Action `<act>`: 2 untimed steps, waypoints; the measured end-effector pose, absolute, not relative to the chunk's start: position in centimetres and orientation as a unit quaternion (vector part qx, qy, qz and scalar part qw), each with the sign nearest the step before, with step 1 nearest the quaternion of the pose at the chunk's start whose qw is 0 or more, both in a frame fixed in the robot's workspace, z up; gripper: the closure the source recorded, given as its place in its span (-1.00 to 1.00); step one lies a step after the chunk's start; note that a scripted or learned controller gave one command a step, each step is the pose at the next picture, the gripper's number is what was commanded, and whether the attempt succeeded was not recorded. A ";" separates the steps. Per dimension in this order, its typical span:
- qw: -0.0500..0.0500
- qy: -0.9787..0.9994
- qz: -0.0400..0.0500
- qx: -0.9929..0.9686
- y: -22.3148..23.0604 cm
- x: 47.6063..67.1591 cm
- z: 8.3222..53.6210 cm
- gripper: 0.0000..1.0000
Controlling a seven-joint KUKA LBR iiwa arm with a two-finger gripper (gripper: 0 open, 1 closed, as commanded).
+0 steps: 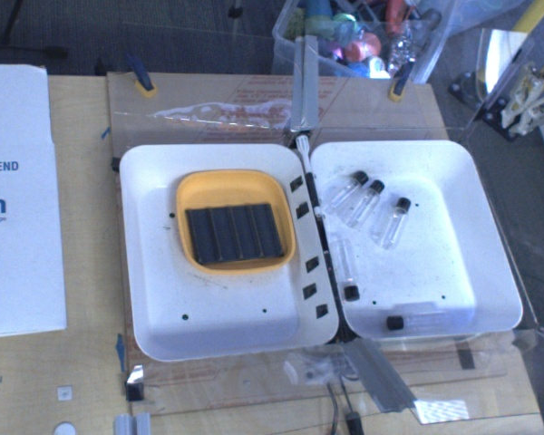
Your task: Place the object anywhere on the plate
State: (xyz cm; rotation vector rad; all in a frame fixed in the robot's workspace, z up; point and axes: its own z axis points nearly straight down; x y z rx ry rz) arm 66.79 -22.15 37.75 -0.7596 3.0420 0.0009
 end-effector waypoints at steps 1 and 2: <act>0.004 0.909 0.000 -0.416 -22.2 66.7 37.8 1.00; 0.005 0.867 -0.001 -0.498 -22.1 66.8 43.4 1.00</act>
